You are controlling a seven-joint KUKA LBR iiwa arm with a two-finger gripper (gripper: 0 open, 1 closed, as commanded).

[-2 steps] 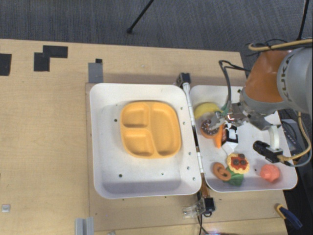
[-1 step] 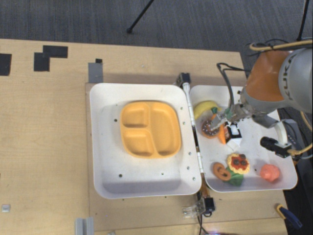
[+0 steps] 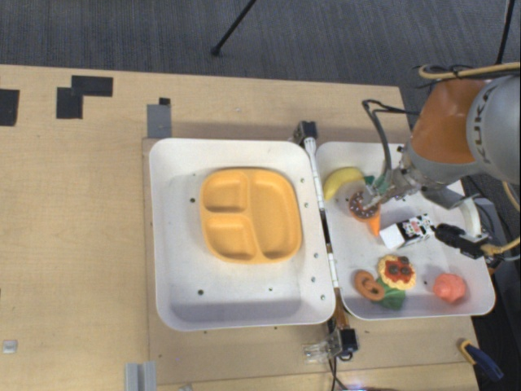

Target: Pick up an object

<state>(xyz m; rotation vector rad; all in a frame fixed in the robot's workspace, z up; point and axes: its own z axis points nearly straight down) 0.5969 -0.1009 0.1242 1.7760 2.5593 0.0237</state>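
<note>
Two shallow white bins sit side by side on my bench: the left bin carries a yellow-orange plastic divided tray, the right bin holds every candidate for the pick. My gripper is low in the right bin's upper half, right by a small round brown-and-red speckled toy with an orange carrot-like piece just below; I'd say that cluster is the target. Jaw state I cannot tell, the wrist body covers it. Yellow banana-shaped toy lies near the divider wall, so little room on that side. White block with black print sits just beside the carrot piece. Lower half has a brown pretzel-like piece, a yellow-red-green flower toy and a pink ball, well apart from the gripper. Best clearance looks to be straight up.
</note>
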